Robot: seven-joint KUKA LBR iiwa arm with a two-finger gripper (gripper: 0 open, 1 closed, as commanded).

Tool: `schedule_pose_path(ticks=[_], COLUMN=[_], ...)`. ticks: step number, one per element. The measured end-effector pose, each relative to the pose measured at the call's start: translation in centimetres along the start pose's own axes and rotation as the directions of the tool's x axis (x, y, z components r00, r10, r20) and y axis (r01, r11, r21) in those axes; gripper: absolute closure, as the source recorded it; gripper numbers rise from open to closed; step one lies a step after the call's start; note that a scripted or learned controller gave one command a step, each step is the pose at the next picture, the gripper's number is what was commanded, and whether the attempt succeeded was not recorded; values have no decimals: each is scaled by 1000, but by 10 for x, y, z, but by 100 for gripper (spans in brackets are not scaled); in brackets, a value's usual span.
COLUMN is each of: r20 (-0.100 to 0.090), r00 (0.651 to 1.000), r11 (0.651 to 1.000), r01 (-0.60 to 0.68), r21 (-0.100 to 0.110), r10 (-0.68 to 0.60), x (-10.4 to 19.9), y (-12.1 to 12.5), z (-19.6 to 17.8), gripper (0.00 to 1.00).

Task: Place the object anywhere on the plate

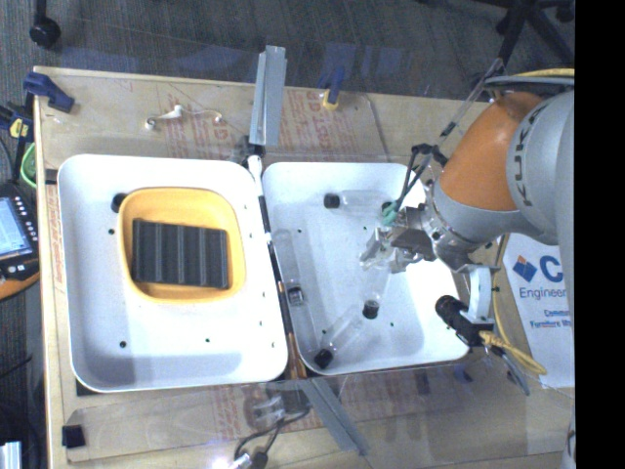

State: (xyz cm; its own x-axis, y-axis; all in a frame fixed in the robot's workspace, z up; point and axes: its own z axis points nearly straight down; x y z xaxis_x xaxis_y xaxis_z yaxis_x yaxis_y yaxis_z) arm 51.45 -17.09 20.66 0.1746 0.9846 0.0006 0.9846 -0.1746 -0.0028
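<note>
Where the two bins sit side by side on the worktop (pixel 127 106), my pincer (pixel 383 252) hangs over the right bin (pixel 293 193), about at its middle, with my arm (pixel 508 179) reaching in from 3 o'clock. The view is too blurred there for me to tell whether the pincer is spread or pressed together. I see nothing that I could call pinched in it.

Object: a dark ribbed block (pixel 181 254). It lies flat on the yellow plate (pixel 181 203), inside the rim and a little toward the plate's 6 o'clock side. Its long axis runs 9 to 3 o'clock, very slightly tilted. The ribs cross it from 12 to 6 o'clock.

Containers:
- Left bin (pixel 88 340) holds the plate, which sits toward the bin's 12 o'clock half. The block is the one thing on the plate.
- Right bin holds a faint clear item (pixel 344 338) at 7 o'clock from the pincer, well apart from it. It lies slanted from 7 toward 1 o'clock. It is too pale to identify.

The plate and the pincer are well apart, with the wall between the bins separating them.
</note>
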Motion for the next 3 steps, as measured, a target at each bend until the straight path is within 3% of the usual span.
schedule_pose_path(ticks=[1,2,3], r20=[1,1,1], r00=[984,932,859], r11=[984,932,859], r01=[177,362,513], r21=[0,-1,1], r10=[-177,-362,-513], x=[64,110,166], y=[32,55,42], z=[-22,-9,15], gripper=[100,100,100])
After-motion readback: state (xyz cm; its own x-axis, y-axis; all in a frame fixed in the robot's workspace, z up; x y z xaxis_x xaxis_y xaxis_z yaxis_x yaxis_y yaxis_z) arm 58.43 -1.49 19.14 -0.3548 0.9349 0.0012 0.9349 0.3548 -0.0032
